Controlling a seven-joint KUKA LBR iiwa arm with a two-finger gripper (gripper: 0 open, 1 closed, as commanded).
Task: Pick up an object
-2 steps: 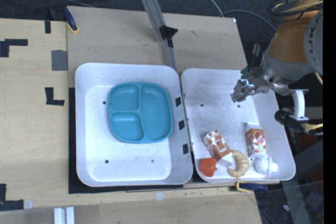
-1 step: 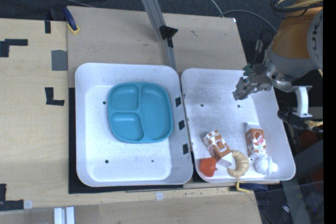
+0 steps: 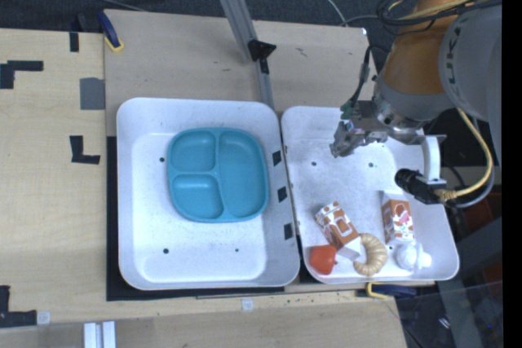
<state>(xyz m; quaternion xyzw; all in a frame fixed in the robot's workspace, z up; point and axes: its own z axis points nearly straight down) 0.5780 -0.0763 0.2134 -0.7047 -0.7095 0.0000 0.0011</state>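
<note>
My gripper [image 3: 342, 143] hangs over the upper part of the right bin [image 3: 303, 134], above bare white floor. Nothing shows under or in it. The objects lie in that bin's lower half, well below the gripper: a red and white carton [image 3: 337, 222], a second similar carton [image 3: 397, 220] to its right, a tan croissant-shaped piece [image 3: 372, 254], a small red item [image 3: 323, 258] and a white item [image 3: 412, 258] in the bottom right corner.
The left bin [image 3: 139, 257] holds a blue divided plate [image 3: 218, 174]. A grey metal bar [image 3: 236, 4] slants down from the top to the seam between the bins. The arm's black fitting and yellow cable [image 3: 420, 185] sit over the right bin's right side.
</note>
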